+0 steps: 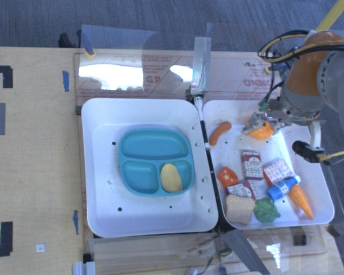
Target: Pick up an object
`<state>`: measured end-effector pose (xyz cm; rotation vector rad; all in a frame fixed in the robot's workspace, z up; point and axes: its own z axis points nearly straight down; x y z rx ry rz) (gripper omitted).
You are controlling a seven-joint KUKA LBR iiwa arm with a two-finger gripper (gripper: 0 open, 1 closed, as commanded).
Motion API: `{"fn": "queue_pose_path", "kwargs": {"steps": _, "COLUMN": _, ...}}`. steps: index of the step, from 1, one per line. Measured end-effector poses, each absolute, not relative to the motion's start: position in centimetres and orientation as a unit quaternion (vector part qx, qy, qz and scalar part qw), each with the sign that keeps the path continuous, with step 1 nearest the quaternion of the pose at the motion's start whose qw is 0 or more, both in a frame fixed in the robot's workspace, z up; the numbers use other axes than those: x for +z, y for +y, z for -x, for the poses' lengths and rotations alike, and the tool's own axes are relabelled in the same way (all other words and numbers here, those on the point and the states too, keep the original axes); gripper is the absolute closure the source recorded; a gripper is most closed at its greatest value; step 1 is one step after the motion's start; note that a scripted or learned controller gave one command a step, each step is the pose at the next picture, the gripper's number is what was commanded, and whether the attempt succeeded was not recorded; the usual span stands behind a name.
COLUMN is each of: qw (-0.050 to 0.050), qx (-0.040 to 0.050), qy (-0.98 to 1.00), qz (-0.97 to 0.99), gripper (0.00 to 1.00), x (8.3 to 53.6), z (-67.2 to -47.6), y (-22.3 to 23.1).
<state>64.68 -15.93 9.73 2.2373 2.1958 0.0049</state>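
- Camera view, from above the bench: the grey arm, orange band above its wrist, reaches in from the right and sets its gripper low over the far part of the right bin; whether the fingers are spread or pressed together cannot be told at this angle.
- An orange rounded object sits directly under and against the gripper tip; whether it is pinched is not clear.
- Left of the gripper, an orange-red sausage lies apart from it, its long axis slanting from near-left to far-right, close to the divider between the bins.
- Toward the camera from the gripper, a crowded cluster: a dark red packet, a pale printed packet, a red piece, a blue bottle, a carrot pointing to the near-right corner, a green piece and a beige bread-like piece.
- Open white floor remains around the gripper on its far side and to its right, up to the bin wall.
- Well left of the gripper, the left bin holds a teal divided tray with a yellow oval piece in its near-right compartment.
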Motion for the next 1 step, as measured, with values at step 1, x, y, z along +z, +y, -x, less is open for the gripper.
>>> {"fn": "queue_pose_path", "kwargs": {"steps": 1, "qw": 0.004, "qx": 0.0054, "qy": 0.694, "qz": -0.72, "gripper": 1.0, "x": 19.16, "z": -66.44, "y": -7.83}}
